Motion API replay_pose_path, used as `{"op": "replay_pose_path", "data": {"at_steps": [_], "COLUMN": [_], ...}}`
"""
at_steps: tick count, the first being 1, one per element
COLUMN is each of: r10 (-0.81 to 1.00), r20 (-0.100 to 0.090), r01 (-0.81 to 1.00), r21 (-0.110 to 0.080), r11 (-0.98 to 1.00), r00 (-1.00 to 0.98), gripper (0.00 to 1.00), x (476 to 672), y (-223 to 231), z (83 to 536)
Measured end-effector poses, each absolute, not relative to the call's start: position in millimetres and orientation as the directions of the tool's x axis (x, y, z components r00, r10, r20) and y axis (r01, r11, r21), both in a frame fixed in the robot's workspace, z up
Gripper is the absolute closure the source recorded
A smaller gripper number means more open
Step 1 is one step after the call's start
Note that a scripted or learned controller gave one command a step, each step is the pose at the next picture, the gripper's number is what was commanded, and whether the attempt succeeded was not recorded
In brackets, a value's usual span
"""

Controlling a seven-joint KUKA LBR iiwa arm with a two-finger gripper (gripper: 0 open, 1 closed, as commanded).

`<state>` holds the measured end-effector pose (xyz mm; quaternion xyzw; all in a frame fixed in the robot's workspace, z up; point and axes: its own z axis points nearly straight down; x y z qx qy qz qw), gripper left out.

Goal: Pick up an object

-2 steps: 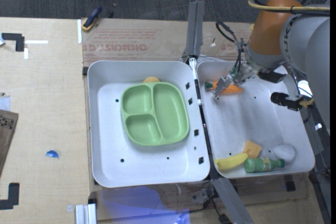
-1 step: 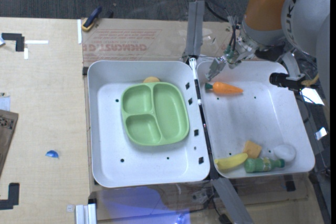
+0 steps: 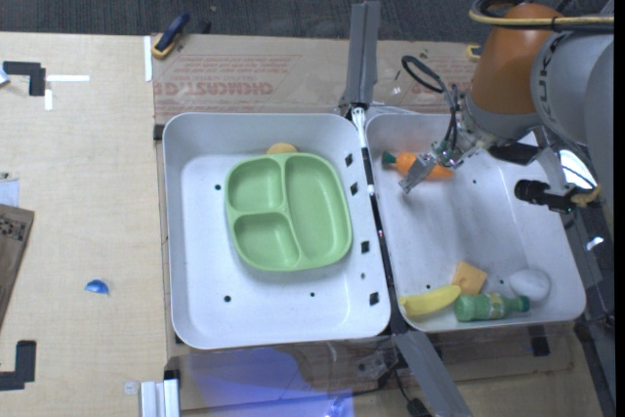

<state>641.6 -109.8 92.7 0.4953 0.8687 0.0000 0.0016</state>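
Note:
My gripper [image 3: 422, 173] hangs low in the back left of the right bin [image 3: 488, 220], right over a small orange carrot-like piece [image 3: 402, 160] with a green tip. The piece pokes out on the gripper's left and right sides; whether it is gripped is hidden. Along the bin's front edge lie a yellow banana [image 3: 432, 301], a green bottle [image 3: 488, 307] on its side, an orange-yellow block [image 3: 470, 277] and a white rounded object [image 3: 528, 283].
The left bin [image 3: 195, 288] holds a green divided plate [image 3: 289, 210], with a small yellow-orange thing [image 3: 281, 148] peeking from behind its far rim. A grey divider post [image 3: 362, 54] stands between the bins at the back. The arm's orange band [image 3: 513, 54] looms over the right bin's back.

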Motion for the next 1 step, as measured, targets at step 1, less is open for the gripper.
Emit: {"op": "replay_pose_path", "data": {"at_steps": [1], "r10": [0.863], "r20": [-0.003], "r01": [0.863], "r21": [0.003], "r11": [0.506], "r00": [-0.506], "gripper": [1.0], "x": [641.8], "y": [-110.9], "z": [102.1]}}
